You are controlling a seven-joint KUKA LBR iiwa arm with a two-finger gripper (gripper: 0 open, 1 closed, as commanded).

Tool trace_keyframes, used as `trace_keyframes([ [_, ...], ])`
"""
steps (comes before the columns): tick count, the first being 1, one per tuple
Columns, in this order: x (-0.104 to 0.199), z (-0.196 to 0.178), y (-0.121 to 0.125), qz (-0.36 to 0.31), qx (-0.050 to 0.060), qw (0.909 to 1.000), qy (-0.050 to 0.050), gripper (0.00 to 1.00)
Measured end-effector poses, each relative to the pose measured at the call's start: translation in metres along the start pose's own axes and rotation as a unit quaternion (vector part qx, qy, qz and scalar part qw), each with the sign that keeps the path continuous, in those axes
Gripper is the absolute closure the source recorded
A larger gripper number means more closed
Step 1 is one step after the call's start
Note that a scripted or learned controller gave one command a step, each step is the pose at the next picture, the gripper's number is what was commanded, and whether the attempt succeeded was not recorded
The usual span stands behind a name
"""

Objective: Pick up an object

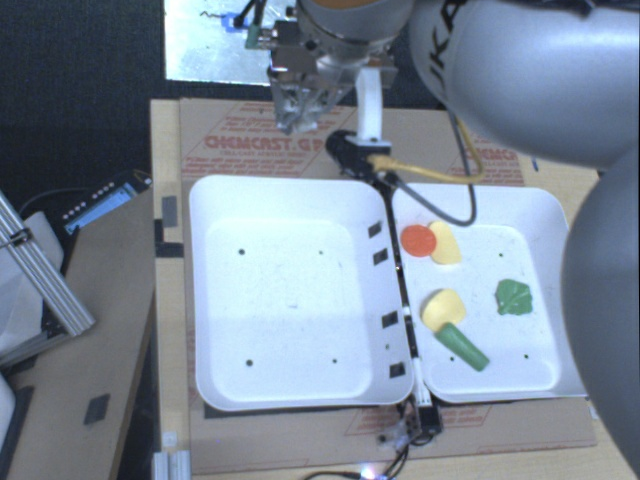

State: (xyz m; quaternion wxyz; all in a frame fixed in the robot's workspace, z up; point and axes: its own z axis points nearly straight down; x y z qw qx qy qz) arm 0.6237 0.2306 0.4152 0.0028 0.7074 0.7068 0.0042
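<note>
The grey KUKA arm's two-finger gripper (297, 108) is hanging over red "CHEMCAST" lettering (262, 143), gripping nothing I can see and its fingers unreadable, so picking is looking unstarted, with the green toy piece (513, 296) lying in the right-hand white bin (545, 208).

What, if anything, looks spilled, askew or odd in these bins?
Nothing stands out. The orange piece, two yellow pieces, green stick and green leafy piece all lie inside the right bin. The gripper hangs above the bench behind the left bin.
</note>
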Motion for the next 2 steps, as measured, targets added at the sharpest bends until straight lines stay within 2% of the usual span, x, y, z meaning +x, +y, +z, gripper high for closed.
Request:
trace_keyframes([
  [1, 0.004, -0.016, 0.020, -0.002, 0.002, 1.0000, 0.000, 1.00],
  [2, 0.003, -0.016, 0.008, -0.002, 0.004, 1.0000, -0.001, 1.00],
])
